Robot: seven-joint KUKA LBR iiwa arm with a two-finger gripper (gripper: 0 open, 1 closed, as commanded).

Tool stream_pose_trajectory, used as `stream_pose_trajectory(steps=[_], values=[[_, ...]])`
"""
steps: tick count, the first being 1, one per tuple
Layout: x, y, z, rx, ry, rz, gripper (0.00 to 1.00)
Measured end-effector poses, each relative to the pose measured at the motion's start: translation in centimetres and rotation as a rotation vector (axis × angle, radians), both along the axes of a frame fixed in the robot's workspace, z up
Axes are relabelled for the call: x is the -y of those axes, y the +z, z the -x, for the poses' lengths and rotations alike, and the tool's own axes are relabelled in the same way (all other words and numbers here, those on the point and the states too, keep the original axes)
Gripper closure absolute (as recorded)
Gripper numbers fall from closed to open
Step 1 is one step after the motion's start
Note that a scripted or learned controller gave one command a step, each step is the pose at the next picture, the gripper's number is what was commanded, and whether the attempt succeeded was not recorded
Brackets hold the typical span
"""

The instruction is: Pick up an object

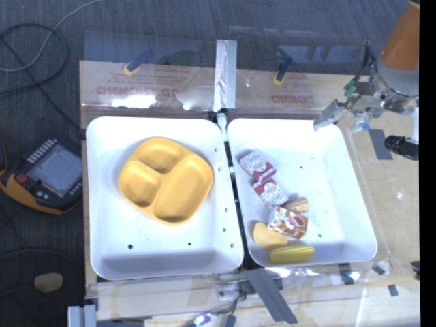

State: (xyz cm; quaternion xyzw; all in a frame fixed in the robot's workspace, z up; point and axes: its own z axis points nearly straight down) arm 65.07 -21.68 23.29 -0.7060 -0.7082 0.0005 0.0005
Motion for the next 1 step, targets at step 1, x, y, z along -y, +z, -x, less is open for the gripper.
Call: stream_pose_trajectory(steps=[1], values=[[-0.43,-9.01,7.24,-0.002,-0.110,0.002,0.00]])
